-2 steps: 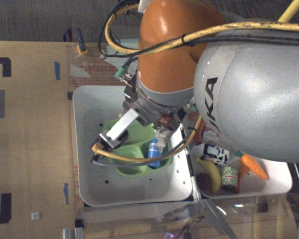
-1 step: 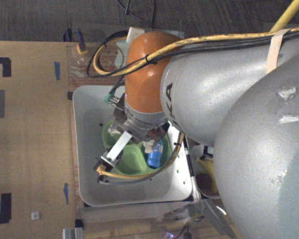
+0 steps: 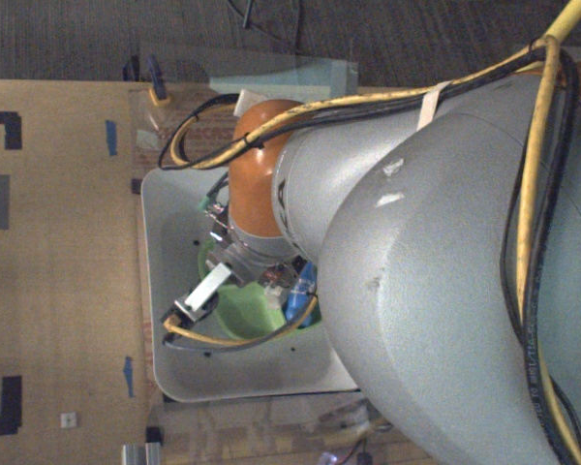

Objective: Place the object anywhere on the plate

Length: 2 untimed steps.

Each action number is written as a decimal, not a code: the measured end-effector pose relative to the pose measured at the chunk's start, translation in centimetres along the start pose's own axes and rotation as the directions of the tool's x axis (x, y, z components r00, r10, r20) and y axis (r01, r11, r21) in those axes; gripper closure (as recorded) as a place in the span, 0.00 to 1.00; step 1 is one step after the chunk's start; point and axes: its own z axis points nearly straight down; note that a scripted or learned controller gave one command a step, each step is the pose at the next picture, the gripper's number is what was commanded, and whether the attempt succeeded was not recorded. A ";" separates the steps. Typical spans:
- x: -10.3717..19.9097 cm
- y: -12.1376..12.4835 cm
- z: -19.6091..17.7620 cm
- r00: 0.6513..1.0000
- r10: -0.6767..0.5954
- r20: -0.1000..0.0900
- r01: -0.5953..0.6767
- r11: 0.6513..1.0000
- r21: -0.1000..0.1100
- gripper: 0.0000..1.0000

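Reaching into bin (image 3: pixel 169 231), arm (image 3: pixel 416 260) over green plate (image 3: pixel 244 316)

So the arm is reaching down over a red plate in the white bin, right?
Not quite. In the camera view the plate is green, not red. The rest holds: the arm reaches down over it in the white bin.

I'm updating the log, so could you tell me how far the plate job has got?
Done: the arm is over the green plate in the white bin. In hand: a blue thing sits by the wrist, held or not I cannot tell. Left: confirming placement.
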 end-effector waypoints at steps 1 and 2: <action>-1.6 -1.5 -11.8 0.950 0.312 -0.004 -0.312 0.950 -0.002 0.00; -6.0 -2.4 -16.1 0.804 0.594 -0.005 -0.594 0.804 -0.002 0.00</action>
